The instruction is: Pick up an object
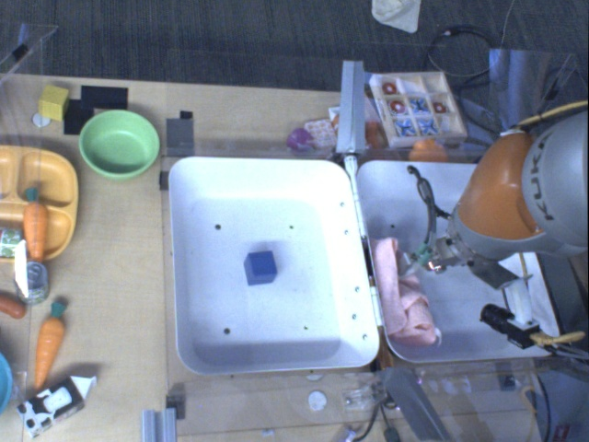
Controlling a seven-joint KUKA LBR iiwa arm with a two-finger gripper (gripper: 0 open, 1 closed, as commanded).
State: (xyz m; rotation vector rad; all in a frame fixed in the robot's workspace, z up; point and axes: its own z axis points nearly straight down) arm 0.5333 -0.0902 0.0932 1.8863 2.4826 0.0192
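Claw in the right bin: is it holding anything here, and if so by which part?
It cannot be told. The claw sits low in the right bin beside the pink cloth, but the arm hides whether the cloth is gripped. The blue cube lies untouched in the left bin.

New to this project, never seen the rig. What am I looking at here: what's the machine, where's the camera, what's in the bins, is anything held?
One fixed camera looks down at a slant on a bench with two shallow white bins. The grey arm with an orange band is a KUKA robot reaching in from the right. Its gripper hangs over the right bin, next to a pink cloth lying along that bin's left wall. I can't tell from here whether it grips anything. The left bin holds a blue cube. On the bench to the left lie a green bowl, a yellow tray and toy carrots.
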